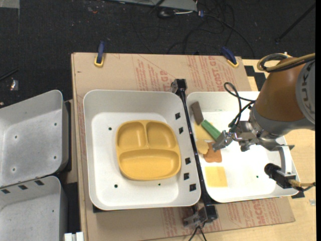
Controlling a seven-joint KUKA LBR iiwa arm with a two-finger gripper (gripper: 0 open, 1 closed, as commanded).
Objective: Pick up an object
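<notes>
My gripper (pixel 221 141) hangs low over the left part of the right bin (pixel 251 187). Its tip is just above an orange piece (pixel 213 157) and at the lower end of a green stick (pixel 210 130). A pale yellow piece (pixel 201 143) lies against the bin's left wall beside them. Nearer the front lies a flat yellow square (pixel 216 176). A grey-brown block (pixel 196 112) lies towards the back left corner. I see nothing clearly held between the fingers.
The left bin (pixel 100 185) holds a yellow divided plate (pixel 148 150). A black divider with clips (pixel 189 134) runs between the bins. The arm's orange band (pixel 283 92) looms over the right bin's right half. Grey metal trays (pixel 30 134) lie off the bench at left.
</notes>
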